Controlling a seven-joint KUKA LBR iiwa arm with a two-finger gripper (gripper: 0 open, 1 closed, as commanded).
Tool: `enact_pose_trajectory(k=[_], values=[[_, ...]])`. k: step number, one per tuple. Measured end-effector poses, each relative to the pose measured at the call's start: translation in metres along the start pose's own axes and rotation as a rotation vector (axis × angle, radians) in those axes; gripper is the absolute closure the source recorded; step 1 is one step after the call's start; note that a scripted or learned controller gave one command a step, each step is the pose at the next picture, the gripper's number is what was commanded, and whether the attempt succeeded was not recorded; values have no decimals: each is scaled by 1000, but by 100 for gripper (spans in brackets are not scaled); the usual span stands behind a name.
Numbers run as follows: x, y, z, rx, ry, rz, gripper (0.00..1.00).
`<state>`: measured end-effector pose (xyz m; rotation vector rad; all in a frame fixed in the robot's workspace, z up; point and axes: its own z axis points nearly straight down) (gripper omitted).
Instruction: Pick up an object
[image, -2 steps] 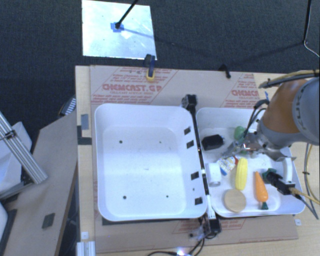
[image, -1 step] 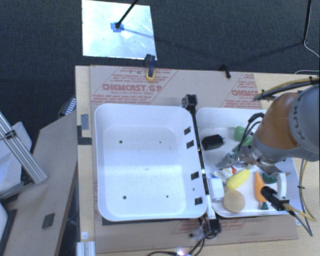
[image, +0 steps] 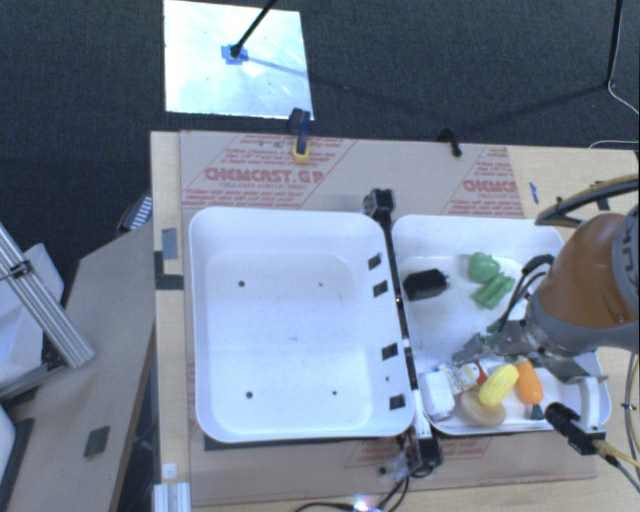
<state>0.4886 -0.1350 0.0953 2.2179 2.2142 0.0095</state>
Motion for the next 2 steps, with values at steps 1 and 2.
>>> enact_pose_trajectory(k=[1,2], values=[[2,2,-10,-3,0,-4,100],[75,3,-183,-10,3,-15,100]])
